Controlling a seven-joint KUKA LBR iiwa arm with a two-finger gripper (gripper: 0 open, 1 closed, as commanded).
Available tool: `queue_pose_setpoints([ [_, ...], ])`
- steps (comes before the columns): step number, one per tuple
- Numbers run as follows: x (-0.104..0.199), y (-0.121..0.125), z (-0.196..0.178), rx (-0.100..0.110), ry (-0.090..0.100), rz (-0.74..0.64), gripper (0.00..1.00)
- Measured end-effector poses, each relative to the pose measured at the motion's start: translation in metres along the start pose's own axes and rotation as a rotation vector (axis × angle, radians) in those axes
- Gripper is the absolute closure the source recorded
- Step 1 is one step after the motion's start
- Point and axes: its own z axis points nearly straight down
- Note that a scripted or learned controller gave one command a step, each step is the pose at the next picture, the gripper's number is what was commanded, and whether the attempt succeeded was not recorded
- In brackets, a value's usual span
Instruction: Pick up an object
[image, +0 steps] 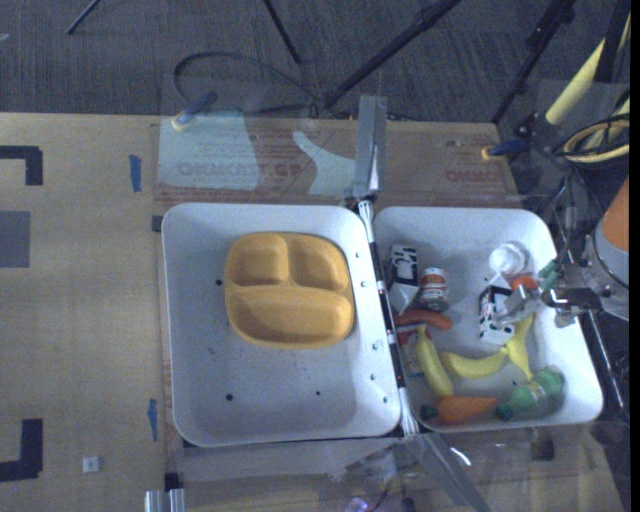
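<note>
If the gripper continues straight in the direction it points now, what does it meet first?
Probably the black-and-white carton in the right bin: the gripper points left toward it. Depth is unclear, so it might pass above.

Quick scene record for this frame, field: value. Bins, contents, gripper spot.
left bin: yellow divided plate
right bin: bananas, carrot, green bottle, small can, red sausage, two black-and-white cartons
gripper: over the right bin's right side, near a carton
grasp: cannot tell
</note>
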Motion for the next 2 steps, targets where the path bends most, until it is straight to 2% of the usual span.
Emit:
queue_pose_setpoints([
  [1, -0.0071, 0.0071, 0.1492, -0.008, -0.001, 0.083, 0.00],
  [2, -0.0071, 0.0071, 0.1492, -0.008, -0.001, 0.083, 0.00],
])
